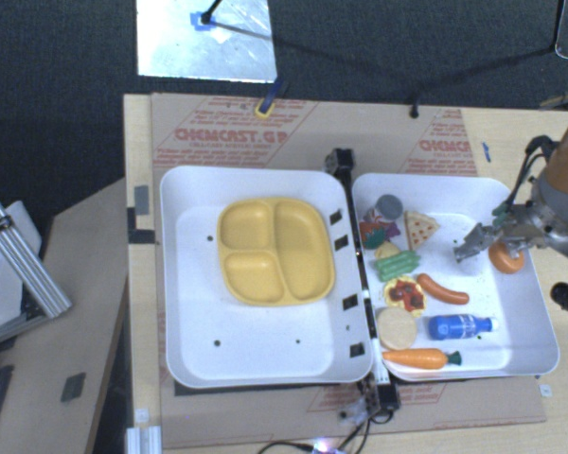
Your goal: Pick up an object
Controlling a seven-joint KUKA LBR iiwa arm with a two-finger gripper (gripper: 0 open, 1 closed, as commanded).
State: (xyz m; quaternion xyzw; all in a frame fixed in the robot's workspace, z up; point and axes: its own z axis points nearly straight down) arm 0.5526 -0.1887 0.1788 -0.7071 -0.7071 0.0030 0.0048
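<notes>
My arm (566, 183) is grey, with an orange band at the frame's right edge above the wrist. A thin dark cable loops along its left side. My gripper (475, 247) is dull grey metal, boxy, ending in two short angular fingers.

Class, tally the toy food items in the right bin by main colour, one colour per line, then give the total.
Orange: 2, carrot and round fruit
Red: 1, sausage
Blue: 1, bottle
Green: 1, ridged piece
Tan: 2, pizza slice and round biscuit
Total: 7, other pieces too jumbled to sort.
</notes>
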